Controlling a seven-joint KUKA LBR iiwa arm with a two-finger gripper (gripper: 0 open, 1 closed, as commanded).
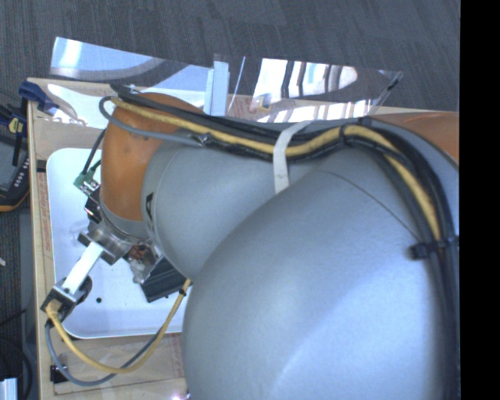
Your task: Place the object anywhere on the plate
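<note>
One arm: the grey KUKA arm (312, 258) reaches in from the right, and its rounded body covers most of the view.
Orange band: the band (125, 168) sits above the wrist at upper left, over the far part of the left bin.
Cable bundle: black and yellow cables (351, 139) run along the top of the arm, held by a white strap (280, 160).
End effector: the end effector (61, 301) hangs low at the left. A pale bar slants down from the wrist to a dark tip just over the near left corner of the bin. I cannot tell whether it is wide or narrow, and I see nothing held in it.
Left bin: the shallow white bin (58, 203) shows its left wall and a strip of floor, with a small dark speck (99, 299) just beside the end effector's tip.
Object and plate: where the object lies, and the plate, cannot be told, since the arm covers the rest of both bins.
Loose cable: a yellow cable (117, 358) loops from the end effector across the bin's near rim and onto the wooden desk (168, 367).
Behind the bins: a clear plastic screen (297, 78) stands at the far edge, with dark carpet (234, 23) beyond it.
</note>
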